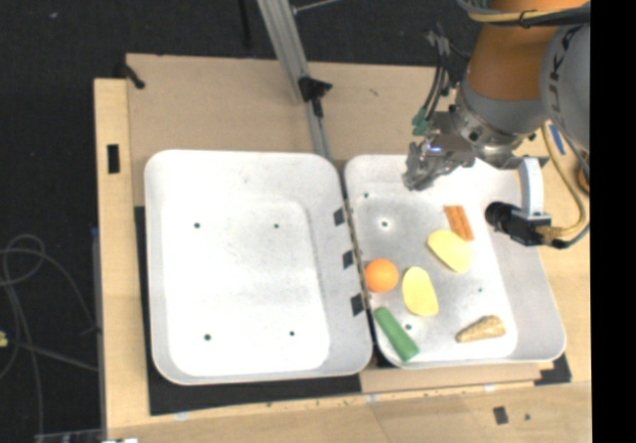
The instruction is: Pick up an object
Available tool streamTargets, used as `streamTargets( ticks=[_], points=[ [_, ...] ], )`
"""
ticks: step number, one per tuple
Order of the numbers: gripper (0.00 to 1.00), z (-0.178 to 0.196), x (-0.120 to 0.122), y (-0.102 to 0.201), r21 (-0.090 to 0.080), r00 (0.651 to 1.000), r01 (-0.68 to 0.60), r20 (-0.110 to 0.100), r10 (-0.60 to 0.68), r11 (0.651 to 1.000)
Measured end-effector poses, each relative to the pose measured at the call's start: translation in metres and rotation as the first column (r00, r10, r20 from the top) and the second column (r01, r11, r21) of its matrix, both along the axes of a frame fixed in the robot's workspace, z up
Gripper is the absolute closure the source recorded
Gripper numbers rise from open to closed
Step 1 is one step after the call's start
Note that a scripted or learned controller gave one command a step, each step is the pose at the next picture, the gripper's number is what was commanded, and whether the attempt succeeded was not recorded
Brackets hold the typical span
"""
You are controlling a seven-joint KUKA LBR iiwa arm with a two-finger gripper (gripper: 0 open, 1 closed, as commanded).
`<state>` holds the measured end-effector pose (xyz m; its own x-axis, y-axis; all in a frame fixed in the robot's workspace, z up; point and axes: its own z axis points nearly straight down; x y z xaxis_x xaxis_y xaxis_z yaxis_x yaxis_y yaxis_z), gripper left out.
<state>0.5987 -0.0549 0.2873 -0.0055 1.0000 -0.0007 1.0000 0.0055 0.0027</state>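
The arm's tool [425, 171] hangs over the far edge of the right bin [517, 327], above bare white floor near that bin's upper left part; whether it is spread or pressed together I cannot tell, since the tip is a dark, blurred cluster. Nothing shows between its tips. The objects all lie in the right bin, nearer the camera than the tool — a small orange block [458, 221] towards the far right, a pale yellow piece [450, 251] just below it, and a second yellow piece [419, 292] closer in. An orange ball [382, 276] sits beside that second piece, near the wall shared with the left bin [243, 262]. A green stick [396, 333] lies slantwise at the near left corner, and a tan wedge [480, 330] rests near the front right. Both bins sit side by side on the counter [219, 108].
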Motion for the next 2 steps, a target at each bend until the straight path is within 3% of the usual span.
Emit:
streamTargets(
  ticks=[2],
  points=[
    [1.00,-0.039,0.017,0.103,0.001,1.000,-0.001,-0.005,0.001,1.000]
  ],
)
